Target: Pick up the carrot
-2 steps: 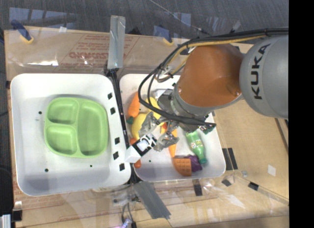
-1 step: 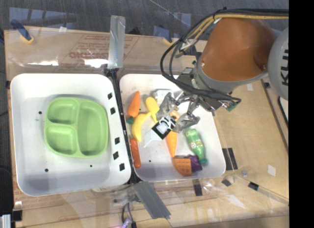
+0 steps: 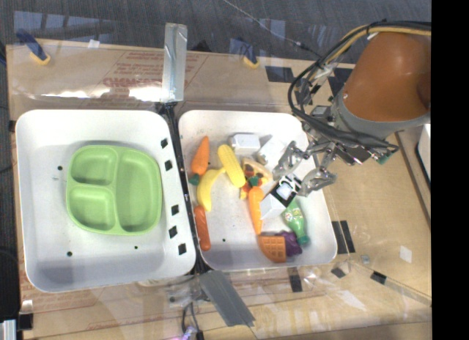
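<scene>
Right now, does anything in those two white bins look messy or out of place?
Nothing looks spilled or broken. The right bin holds a jumble of toy food lying at all angles, some pieces touching: a carrot, a banana, corn. The green plate sits alone and level in the left bin. The gripper is above the jumble.

The left bin (image 3: 29,185) holds a green divided plate (image 3: 115,189) with three compartments, lying flat near its centre. The right bin (image 3: 220,254) holds mixed toy food: a corn cob (image 3: 231,165) lying at a slant, a yellow banana (image 3: 207,187) just beside it, a waffle (image 3: 272,247) touching a purple item (image 3: 292,242) near the front wall, and a green item (image 3: 295,219) near the right wall.
</scene>
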Available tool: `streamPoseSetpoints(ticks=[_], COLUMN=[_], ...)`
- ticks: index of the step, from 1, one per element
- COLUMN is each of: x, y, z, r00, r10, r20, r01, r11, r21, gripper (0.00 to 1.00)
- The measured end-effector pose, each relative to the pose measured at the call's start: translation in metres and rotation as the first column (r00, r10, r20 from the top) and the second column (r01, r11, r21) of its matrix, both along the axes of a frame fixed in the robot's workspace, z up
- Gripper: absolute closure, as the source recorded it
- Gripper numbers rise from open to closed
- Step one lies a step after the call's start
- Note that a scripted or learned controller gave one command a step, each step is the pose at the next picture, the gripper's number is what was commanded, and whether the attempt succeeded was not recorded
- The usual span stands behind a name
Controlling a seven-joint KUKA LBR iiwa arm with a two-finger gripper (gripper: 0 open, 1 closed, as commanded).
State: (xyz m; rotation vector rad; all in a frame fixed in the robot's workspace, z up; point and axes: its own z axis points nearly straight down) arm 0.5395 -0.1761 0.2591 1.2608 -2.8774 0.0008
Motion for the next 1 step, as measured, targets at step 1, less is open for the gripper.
streamPoseSetpoints(ticks=[1], x=[0.0008], y=[0.0018], z=[0.0007], r00=[1.000], r10=[0.003], r20=[0.001], r01=[-0.003], r11=[1.000], r21=[0.001], gripper=[0.00])
